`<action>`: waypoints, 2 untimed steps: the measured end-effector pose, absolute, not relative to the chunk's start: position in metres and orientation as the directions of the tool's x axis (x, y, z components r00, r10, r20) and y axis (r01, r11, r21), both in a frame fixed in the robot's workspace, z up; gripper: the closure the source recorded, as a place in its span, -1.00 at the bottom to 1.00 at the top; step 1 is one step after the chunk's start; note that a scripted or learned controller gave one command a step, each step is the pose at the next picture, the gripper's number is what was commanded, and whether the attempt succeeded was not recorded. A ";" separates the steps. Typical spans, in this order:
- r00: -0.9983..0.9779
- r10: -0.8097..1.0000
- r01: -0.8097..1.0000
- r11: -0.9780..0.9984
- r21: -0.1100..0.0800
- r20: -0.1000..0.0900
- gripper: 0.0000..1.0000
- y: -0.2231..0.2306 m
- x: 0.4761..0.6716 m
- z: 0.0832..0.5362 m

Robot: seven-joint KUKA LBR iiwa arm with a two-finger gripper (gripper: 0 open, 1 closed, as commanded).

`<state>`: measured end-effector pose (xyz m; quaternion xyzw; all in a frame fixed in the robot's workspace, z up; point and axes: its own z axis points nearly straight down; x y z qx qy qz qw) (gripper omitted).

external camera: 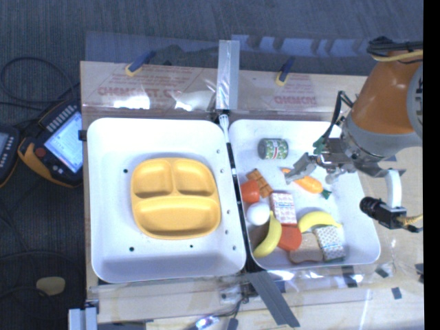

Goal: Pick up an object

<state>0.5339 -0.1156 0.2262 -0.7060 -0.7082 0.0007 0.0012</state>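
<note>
Over the right bin point(371, 249), jaws point(313, 165) look spread, holding nothing; carrot point(310, 183) half-hidden.

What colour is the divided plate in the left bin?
Yellow: the three-compartment plastic plate is plain yellow, seen best in the camera view.

Grey arm point(412, 126) with orange band, black cable, dark metal wrist.
</note>
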 end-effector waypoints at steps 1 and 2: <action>-0.005 1.000 1.000 0.005 -0.005 0.002 1.00 -0.115 0.534 0.235; 0.046 0.999 0.999 -0.046 -0.002 0.000 1.00 -0.120 0.562 0.254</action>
